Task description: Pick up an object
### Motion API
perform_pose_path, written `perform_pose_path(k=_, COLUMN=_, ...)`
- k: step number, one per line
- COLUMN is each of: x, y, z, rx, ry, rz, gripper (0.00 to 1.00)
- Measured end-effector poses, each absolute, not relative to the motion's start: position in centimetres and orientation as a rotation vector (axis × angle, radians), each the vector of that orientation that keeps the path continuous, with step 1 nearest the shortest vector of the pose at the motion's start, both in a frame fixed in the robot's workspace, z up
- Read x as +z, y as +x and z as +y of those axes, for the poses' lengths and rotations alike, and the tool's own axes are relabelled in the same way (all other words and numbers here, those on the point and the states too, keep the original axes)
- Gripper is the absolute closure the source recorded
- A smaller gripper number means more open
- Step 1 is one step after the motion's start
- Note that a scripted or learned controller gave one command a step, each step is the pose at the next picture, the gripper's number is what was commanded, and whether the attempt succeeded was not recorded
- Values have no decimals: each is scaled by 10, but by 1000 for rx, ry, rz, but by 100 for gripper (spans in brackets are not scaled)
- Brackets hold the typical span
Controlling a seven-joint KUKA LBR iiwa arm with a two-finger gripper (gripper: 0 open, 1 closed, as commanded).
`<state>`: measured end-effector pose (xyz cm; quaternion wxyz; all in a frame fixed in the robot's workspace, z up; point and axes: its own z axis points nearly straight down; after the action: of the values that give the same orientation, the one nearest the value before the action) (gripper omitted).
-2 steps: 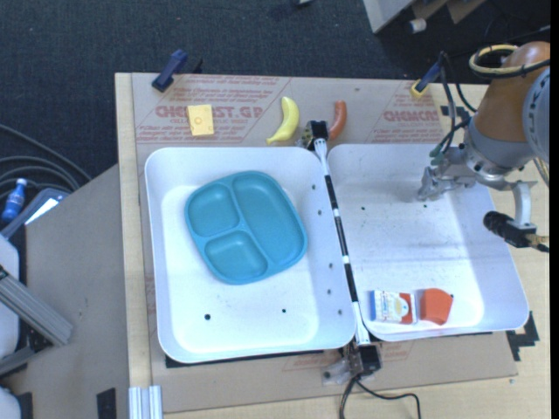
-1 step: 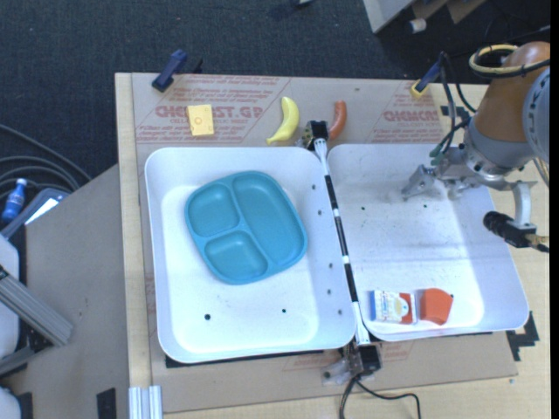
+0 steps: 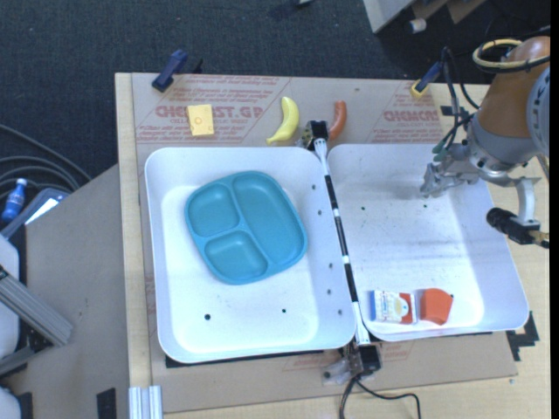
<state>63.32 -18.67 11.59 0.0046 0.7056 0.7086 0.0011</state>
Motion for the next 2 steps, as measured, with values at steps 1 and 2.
perform_pose_path(k=1, x=116, y=633, z=-187, rx=3, ry=2211, rz=2220, gripper=0)
perform_pose_path(k=2, x=85, y=667, z=-199, rx=0, ry=2218, rz=2222, gripper=0)
